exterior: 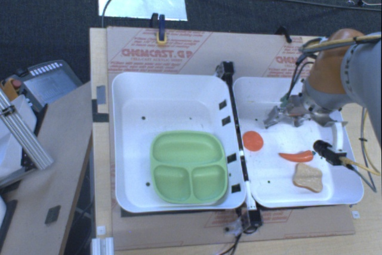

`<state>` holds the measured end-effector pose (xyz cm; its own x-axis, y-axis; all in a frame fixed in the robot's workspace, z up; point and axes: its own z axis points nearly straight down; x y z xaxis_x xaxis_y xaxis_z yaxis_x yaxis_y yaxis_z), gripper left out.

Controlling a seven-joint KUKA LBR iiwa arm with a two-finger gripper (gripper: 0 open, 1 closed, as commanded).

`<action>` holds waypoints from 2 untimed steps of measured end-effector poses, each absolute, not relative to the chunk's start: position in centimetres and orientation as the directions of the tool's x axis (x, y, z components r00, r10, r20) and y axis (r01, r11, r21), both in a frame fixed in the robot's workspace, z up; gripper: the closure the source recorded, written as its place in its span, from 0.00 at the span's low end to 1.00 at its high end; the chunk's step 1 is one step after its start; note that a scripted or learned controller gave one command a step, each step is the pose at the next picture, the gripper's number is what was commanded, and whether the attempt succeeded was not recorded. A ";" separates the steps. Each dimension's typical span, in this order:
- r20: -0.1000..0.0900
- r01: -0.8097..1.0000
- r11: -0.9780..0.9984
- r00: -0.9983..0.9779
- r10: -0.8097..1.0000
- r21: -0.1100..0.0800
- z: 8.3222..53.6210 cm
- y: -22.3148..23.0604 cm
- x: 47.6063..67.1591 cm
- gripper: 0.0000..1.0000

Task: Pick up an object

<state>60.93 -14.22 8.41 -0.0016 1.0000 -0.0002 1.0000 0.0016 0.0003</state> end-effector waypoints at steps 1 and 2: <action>-0.001 1.000 0.002 -0.002 1.000 0.004 9.6 -14.2 61.1 1.00; -0.002 1.000 0.001 -0.001 1.000 0.007 16.0 -14.7 61.0 1.00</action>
